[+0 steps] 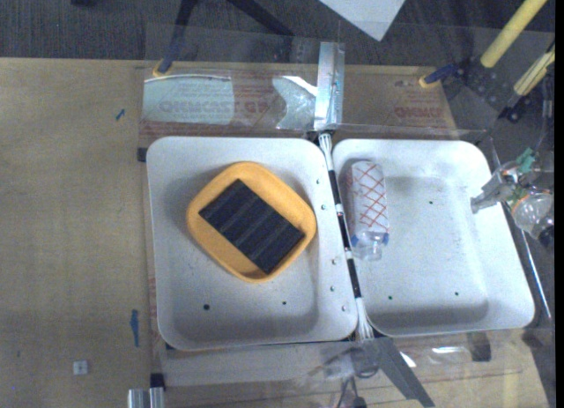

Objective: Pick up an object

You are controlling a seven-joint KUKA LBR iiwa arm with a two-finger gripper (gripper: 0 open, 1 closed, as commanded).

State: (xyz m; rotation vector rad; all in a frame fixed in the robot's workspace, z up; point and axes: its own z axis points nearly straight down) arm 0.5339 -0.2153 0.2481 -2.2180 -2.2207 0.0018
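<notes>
Yellow solar-panel gadget (251,221) fills left bin (176,309), water bottle (366,206) hugs right bin's (458,300) left wall; gripper state unknown, nothing picked yet, next: descend on bottle.

A yellow rounded-square tray with a dark ribbed insert (251,221) lies tilted in the middle of the shallow white left bin (176,309), while at its three o'clock a clear plastic bottle with a red lattice label (367,208) lies along the left wall of the shallow white right bin (449,283), cap toward six o'clock.
</notes>
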